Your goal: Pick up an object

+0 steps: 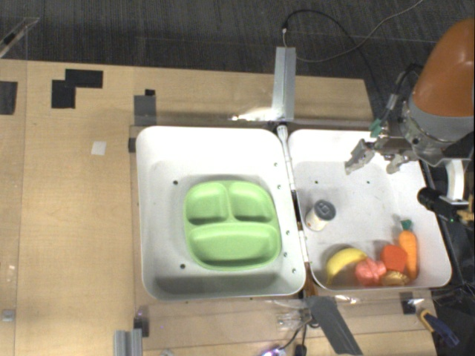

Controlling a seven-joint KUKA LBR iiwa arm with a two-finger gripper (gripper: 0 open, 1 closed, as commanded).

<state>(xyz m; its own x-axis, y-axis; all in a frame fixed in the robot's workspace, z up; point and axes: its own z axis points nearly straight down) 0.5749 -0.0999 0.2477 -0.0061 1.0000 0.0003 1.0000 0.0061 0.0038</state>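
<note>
White bins sat side by side on the wooden table (74,221), and my claw (377,156) hung over the far part of the right bin (349,191), its two fingers spread apart with nothing between them. My arm (445,87), grey with its orange band, came in from the right edge. Below the claw and well apart from it, a small round cup (320,213) with a dark top stood near the bin's left wall. Along the near wall lay a cluster of toy food: a banana (343,261), a pink piece (368,271) just beside it, an orange block (394,258), and a carrot (408,247) with a green tip, the last few touching or nearly so. A small brownish item near the pink piece was too blurred for me to name. In the left bin (159,199) a green tray (231,223) with three compartments lay flat in the middle.
</note>
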